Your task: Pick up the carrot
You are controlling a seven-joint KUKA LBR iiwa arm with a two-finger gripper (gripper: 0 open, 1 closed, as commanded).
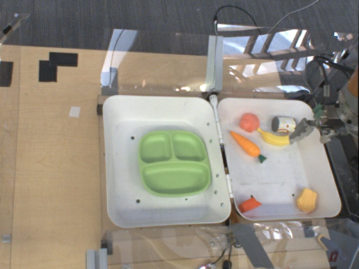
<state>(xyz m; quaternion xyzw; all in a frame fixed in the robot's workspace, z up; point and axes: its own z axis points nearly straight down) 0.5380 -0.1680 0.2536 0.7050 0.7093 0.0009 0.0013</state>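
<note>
The carrot (246, 144) is orange with a small green stem end. It lies slanted in the left half of the right bin (280, 175), stem pointing toward the front right. My gripper (304, 130) hangs low over the bin's right side, just right of a yellow banana (274, 138). It is about a hand's width to the right of the carrot and apart from it. The arm's wrist (336, 116) comes in over the bin's right rim.
A red-orange ball (250, 121) and a small can (284, 124) lie behind the carrot and banana. A corn cob (307, 199) and a red-orange piece (249, 204) sit near the front rim. The left bin (120, 150) holds a green divided plate (174, 162).
</note>
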